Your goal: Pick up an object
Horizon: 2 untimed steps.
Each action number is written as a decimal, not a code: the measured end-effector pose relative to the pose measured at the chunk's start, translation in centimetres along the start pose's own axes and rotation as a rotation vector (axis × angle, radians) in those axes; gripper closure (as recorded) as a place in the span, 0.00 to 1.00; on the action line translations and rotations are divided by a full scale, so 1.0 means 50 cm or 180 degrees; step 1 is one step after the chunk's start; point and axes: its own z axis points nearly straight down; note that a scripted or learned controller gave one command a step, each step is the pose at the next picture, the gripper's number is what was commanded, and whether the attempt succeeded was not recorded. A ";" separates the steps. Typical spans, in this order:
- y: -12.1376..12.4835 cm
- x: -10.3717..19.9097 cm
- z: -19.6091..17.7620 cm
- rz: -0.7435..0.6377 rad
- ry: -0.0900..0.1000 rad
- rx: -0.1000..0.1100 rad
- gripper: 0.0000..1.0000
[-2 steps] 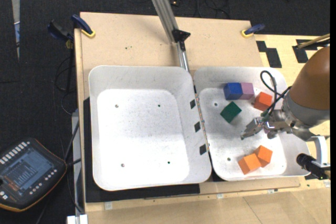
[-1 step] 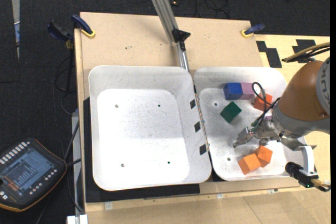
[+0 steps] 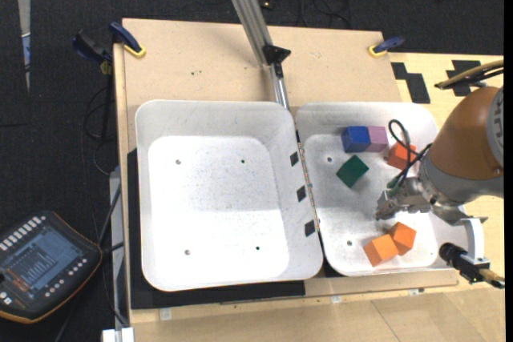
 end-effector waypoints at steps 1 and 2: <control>0.025 0.003 -0.109 -0.0010 -0.0006 -0.0016 1.00; 0.029 0.002 -0.215 -0.0010 -0.0007 -0.0017 1.00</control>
